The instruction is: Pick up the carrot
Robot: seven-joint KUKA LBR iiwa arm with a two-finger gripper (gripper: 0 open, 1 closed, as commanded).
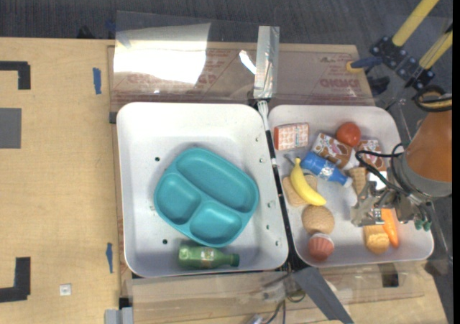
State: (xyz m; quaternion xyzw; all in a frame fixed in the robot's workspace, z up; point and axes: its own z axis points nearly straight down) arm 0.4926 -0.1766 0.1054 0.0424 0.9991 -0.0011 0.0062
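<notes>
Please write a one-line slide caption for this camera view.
Robot hand above the carrot in the right bin; teal plate in the left bin.

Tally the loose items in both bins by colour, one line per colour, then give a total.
Teal: 1, the divided plate
Green: 1, the bottle
Yellow: 1, the banana
Blue: 1, the small bottle
Red: 1, the tomato
Orange: 1, the carrot
Total: 6 that can be told clearly; several more items in the right bin are too jumbled to sort.

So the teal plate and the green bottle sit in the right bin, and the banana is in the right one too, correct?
Not quite. The camera view shows the teal plate and the green bottle in the left bin. The banana is in the right bin, as you said.
</notes>
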